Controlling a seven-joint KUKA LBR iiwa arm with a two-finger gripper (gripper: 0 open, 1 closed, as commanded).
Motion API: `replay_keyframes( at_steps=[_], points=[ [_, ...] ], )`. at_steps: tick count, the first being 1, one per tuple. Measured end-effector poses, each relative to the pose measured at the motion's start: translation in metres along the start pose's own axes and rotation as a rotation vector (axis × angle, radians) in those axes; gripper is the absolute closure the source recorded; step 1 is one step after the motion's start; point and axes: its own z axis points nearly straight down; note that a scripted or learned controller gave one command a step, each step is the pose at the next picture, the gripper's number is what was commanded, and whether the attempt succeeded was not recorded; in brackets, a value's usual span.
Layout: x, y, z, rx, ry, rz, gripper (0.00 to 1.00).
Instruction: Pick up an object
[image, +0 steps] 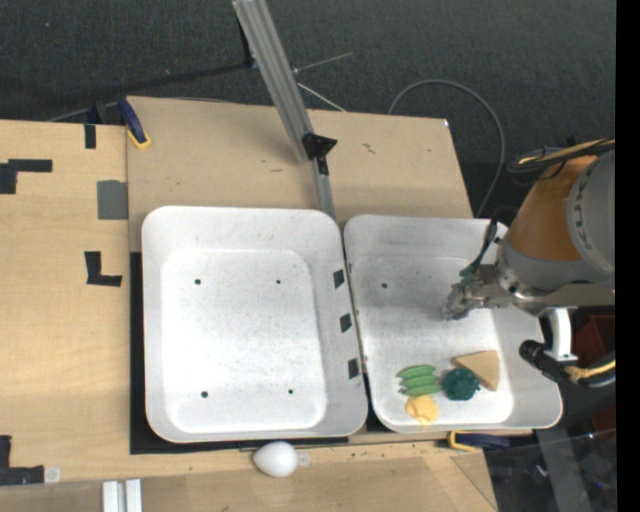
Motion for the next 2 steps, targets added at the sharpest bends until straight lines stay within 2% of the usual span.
replay_keyframes(
  at_steps=[1, 2],
  points=[
    [-0.003, -0.007, -0.058, -0.004, -0.001, 0.002, 1.0],
    [0.002, -0.006, -0.102, -0.004, -0.001, 0.001, 1.0]
  ],
)
